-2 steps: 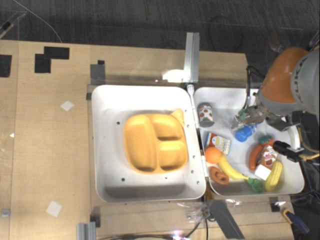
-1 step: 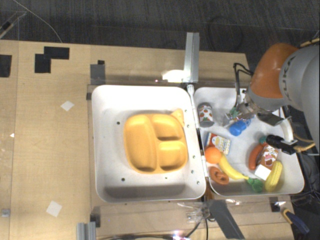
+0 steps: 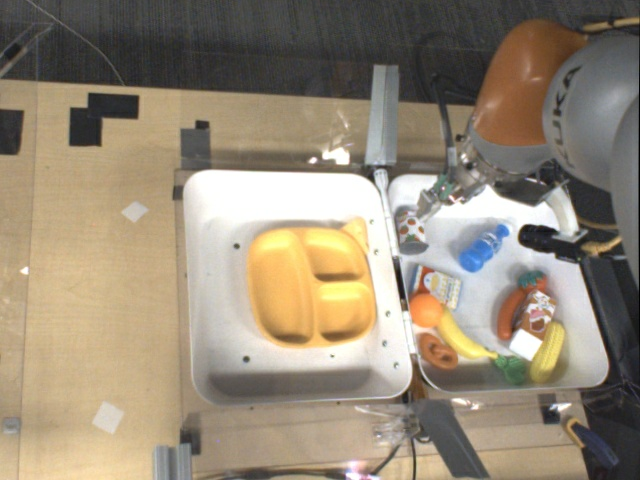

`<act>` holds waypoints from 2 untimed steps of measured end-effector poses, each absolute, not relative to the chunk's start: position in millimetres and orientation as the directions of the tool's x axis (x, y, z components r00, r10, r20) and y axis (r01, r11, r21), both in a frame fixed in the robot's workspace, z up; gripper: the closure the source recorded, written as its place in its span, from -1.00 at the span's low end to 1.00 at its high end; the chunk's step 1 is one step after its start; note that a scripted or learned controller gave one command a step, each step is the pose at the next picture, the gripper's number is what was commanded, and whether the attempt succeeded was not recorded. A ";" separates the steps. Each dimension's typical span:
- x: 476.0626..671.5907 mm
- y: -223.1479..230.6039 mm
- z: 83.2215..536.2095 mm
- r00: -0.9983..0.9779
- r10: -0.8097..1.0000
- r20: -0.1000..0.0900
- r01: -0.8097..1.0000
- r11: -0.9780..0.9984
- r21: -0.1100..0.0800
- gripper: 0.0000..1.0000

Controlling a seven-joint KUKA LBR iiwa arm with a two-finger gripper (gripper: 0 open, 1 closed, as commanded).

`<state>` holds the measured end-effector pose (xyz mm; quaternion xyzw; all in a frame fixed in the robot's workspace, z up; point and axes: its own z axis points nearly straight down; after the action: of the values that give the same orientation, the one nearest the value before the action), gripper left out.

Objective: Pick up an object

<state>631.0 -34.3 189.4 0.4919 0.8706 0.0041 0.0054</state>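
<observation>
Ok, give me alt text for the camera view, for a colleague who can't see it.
The pincer hangs over the far-left corner of the right bin, which holds toy food and a blue bottle. The left bin holds a yellow divided tray.

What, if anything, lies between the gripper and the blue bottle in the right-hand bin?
Nothing visible. The gripper hangs over the far left part of the right bin, and the blue bottle lies just nearer the camera and to its right, with bare white floor between them. A small red-and-white item sits off that line.
</observation>
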 end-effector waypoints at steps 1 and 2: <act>629.5 -36.6 186.7 -0.513 0.858 -0.004 0.858 0.513 0.007 -1.00; 659.7 -84.3 120.2 -0.569 0.822 -0.021 0.821 0.570 0.032 -1.00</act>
<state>659.7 -84.3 120.2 0.4638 0.8858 0.0095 0.0168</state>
